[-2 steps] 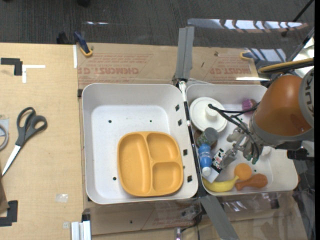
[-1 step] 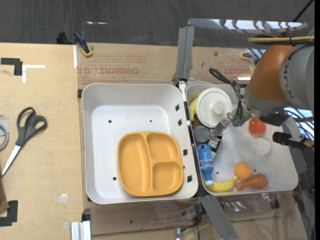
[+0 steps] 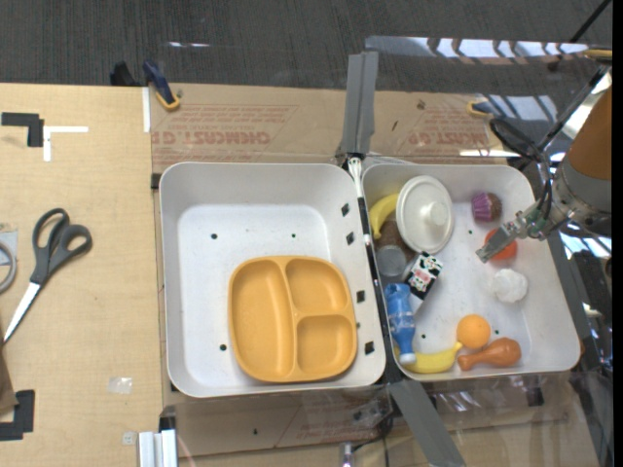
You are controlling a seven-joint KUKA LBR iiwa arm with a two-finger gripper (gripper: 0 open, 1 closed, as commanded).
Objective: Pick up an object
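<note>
The arm [image 3: 592,154] comes in from the right edge of the frame, a bit above the middle; its orange band shows at the far right, with a grey part just below it; the wrist slants down and to the left; the gripper [image 3: 498,244] sits at the end, right of the middle of the frame, low over the right bin's [image 3: 545,290] floor; it points down and left; its tip is small and blurry.
</note>
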